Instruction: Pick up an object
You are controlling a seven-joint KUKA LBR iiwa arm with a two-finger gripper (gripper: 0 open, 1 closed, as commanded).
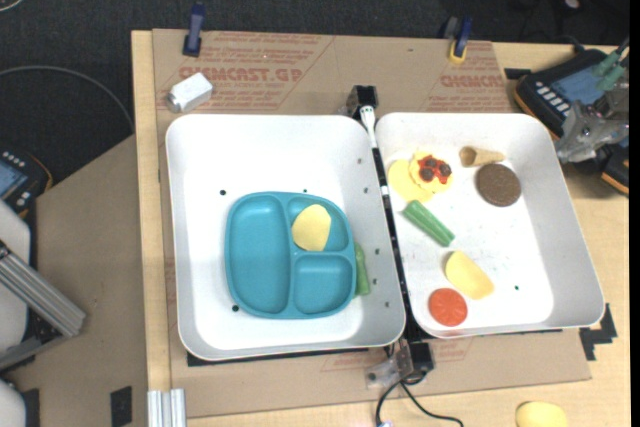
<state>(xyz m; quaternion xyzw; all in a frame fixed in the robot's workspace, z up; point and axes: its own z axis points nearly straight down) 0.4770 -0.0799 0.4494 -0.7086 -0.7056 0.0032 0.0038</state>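
The gripper (592, 127) is at the right edge, just outside the right bin (535, 130), and I cannot tell its state. In this bin lie a brown disc (497, 184), a green pod (428, 222), a red disc (447, 307) and a yellow wedge (468, 275), all apart from the gripper. The left bin (200, 155) holds a teal plate (262, 260) with a yellow piece (312, 228) in its upper right compartment.

lab | clamped cardboard bench (300, 70) | two white bins (200, 165) | cables (400, 405)
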